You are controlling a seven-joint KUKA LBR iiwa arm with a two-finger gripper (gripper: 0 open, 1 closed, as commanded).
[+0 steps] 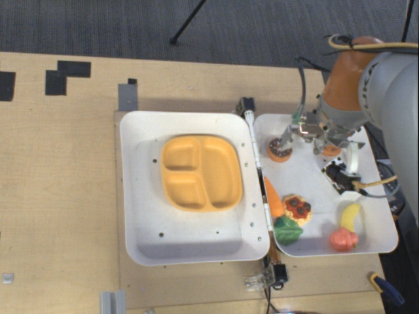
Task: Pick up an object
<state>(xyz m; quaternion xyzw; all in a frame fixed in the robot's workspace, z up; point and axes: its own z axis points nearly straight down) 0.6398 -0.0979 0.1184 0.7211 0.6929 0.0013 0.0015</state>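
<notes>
My gripper (304, 141) hangs low over the back of the right bin (380, 241), open, with nothing between its fingers. A small brown and orange round toy (279, 152) lies just left of the left finger (287, 139). A small orange piece (332, 150) shows just right of the right finger. Toward the front of that bin lie an orange carrot (273, 197), a yellow slice with red dots (296, 207), a green toy (287, 230), a yellow banana (351, 215) and a pink-red toy (344, 239).
The left bin (144, 241) holds a yellow divided plate (200, 173). The grey arm with its orange band (347, 77) reaches in from the right, over the right bin's back corner. A divider rail (258, 175) runs between the bins.
</notes>
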